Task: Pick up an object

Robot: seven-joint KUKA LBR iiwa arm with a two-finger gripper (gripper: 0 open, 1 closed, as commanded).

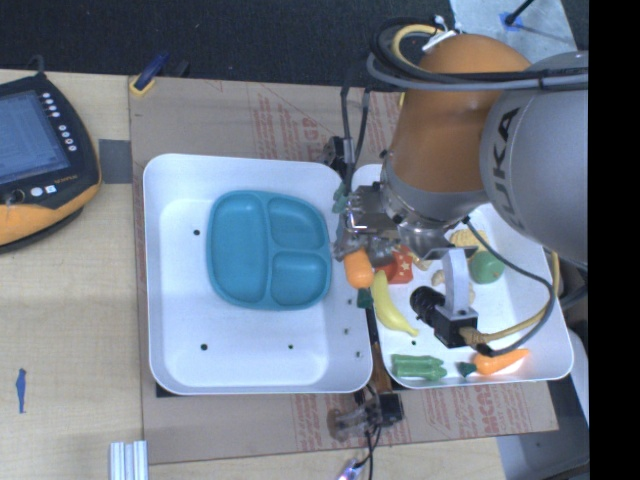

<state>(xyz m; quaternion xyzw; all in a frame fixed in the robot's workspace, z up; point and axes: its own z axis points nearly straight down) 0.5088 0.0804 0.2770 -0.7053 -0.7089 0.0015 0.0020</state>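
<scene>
Crowding gripper (pixel 372 236): orange ball (pixel 357 269), banana (pixel 391 306), red piece (pixel 401 267).

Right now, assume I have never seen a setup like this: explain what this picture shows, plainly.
One camera looks down at a slant on a bench. The big grey-and-orange robot arm reaches in from the picture's right; its gripper hangs over the seam between two shallow white bins. The left white bin holds a blue divided plastic plate. The right white bin holds toy food: a yellow banana, an orange ball, a green ball, an orange carrot and a green pod. I cannot see that anything is held.
</scene>
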